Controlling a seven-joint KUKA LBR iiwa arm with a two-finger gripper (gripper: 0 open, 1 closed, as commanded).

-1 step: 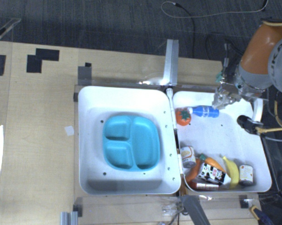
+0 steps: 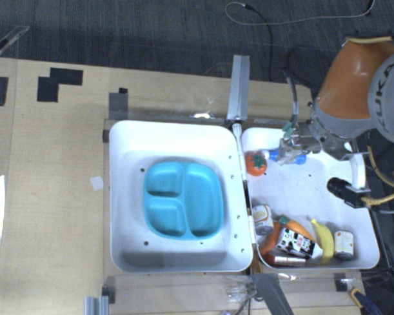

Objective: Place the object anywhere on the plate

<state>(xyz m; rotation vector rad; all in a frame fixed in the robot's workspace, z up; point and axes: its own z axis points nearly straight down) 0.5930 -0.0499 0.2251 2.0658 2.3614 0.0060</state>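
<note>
The gripper point(image 2: 289, 152) is poised beside the tomato point(image 2: 256, 163) in the right bin point(image 2: 350, 210); jaw state cannot be told, probably pre-grasp; a pick, then transfer to the plate point(image 2: 182, 199), is required.

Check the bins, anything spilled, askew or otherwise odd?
Nothing spilled or damaged. The blue plate sits flat in the left bin. In the right bin, the toys are heaped in the near corner, banana among them, while an orange toy sits apart near the gripper.
</note>
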